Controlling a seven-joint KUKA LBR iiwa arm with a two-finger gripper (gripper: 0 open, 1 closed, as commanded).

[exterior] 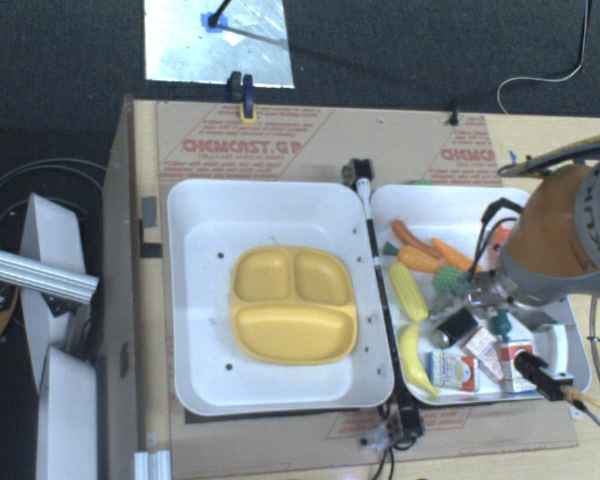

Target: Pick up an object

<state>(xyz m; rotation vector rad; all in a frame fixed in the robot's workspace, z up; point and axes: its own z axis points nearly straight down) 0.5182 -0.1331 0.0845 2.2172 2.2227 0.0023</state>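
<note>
My end effector (458, 325) hangs low over the toys at the right bin's (420, 196) six o'clock, ready to grab; I cannot tell its grip.

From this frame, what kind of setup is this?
Likely a robot pick-and-place test bench in a lab, not a kitchen. Two white bins sit side by side: the left bin holds a yellow divided tray, the right bin holds toy food. Loose cables lie on dark carpet beside it.
</note>
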